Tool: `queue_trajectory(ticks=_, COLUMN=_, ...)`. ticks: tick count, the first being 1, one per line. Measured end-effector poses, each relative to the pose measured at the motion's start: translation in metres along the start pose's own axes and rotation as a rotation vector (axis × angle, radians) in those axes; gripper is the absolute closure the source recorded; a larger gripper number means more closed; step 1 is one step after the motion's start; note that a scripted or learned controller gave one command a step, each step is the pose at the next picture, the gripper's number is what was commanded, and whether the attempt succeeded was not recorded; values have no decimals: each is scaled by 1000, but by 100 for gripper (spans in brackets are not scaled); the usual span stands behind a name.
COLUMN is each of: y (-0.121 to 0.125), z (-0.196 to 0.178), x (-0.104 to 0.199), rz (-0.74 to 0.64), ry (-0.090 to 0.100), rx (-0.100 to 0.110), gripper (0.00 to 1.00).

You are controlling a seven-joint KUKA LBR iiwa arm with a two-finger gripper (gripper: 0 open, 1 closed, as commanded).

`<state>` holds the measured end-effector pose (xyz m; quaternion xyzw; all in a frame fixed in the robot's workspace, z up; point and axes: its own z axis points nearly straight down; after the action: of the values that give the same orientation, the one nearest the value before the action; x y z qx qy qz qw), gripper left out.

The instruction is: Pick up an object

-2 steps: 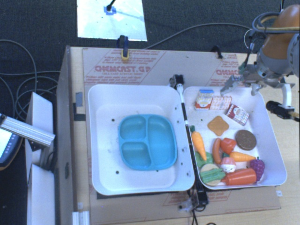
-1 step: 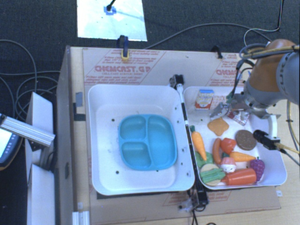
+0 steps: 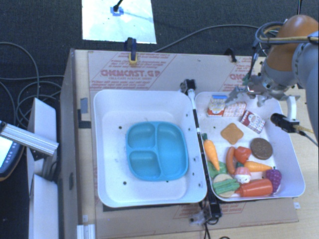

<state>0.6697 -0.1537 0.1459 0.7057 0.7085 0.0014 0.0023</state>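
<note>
The right bin [image 3: 288, 148] holds several toy foods. At its far end lie a small orange and white carton [image 3: 217, 105], a pale pink packet [image 3: 235, 109] and a red-brown carton [image 3: 252, 121]. Nearer me are a tan cracker [image 3: 232, 132], a brown round cookie [image 3: 261, 148], a carrot [image 3: 211, 153], a red pepper [image 3: 242, 154], purple grapes [image 3: 273, 177] and green pieces [image 3: 227, 185]. My gripper [image 3: 246, 99] hangs over the far end of this bin, just above the pink packet. It is open and nothing sits between its fingers.
The left bin [image 3: 112, 133] holds a blue divided plate [image 3: 157, 151]. A black clamp bar [image 3: 195, 118] runs between the bins. A black fitting [image 3: 283, 122] on the arm juts over the right bin's far right rim. Cables trail across the bench behind.
</note>
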Motion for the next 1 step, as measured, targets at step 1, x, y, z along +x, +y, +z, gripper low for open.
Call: queue_trajectory(ticks=1, y=-77, z=21, x=25, rz=3, ry=2, rx=5, gripper=0)
